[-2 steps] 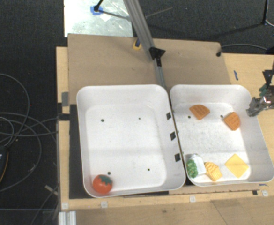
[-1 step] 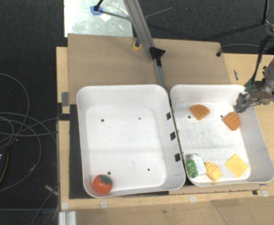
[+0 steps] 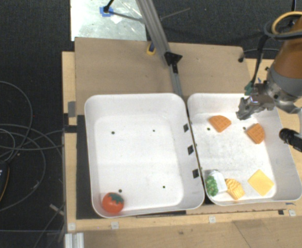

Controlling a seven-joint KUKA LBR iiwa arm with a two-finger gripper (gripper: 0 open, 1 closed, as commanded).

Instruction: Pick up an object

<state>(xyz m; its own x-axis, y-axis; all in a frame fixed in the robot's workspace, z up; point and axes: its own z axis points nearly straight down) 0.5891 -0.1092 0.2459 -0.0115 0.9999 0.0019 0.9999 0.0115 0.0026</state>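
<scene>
In the camera view the gripper [image 3: 248,109] hangs over the right bin [image 3: 290,182], between two orange waffle pieces [image 3: 219,123] and [image 3: 255,133]; whether its jaws are spread I cannot tell. I judge the approach step is in hand; next it must choose one piece and descend onto it

Even bright light, slight blur, bins [image 3: 140,99] glary

Count: two white bins [image 3: 135,103] [image 3: 290,182]. One tomato [image 3: 112,203]. Two waffle pieces [image 3: 219,123] [image 3: 255,133]. One cheese slice [image 3: 260,182]. One green-white packet [image 3: 214,183]. One yellow ridged piece [image 3: 235,188].
</scene>
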